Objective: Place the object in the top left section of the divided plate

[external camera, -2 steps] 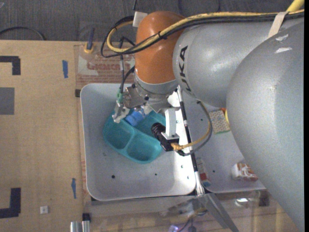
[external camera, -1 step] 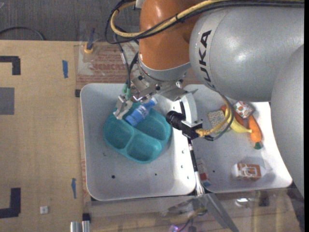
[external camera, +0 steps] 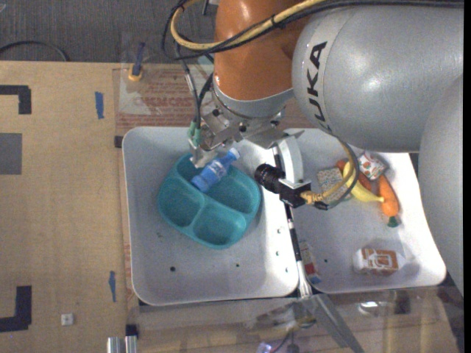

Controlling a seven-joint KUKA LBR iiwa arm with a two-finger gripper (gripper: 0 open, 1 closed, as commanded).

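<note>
Tan bench (external camera: 59, 219), blue tape marks (external camera: 99, 105), white bins (external camera: 147, 263)

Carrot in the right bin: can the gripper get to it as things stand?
Probably yes. The carrot lies uncovered at the right bin's far side, beside a banana. The gripper is over the teal divided plate, above a small blue bottle.

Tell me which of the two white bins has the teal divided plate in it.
The left bin. It holds the teal divided plate; the right bin holds a carrot, a banana and a small carton.
</note>
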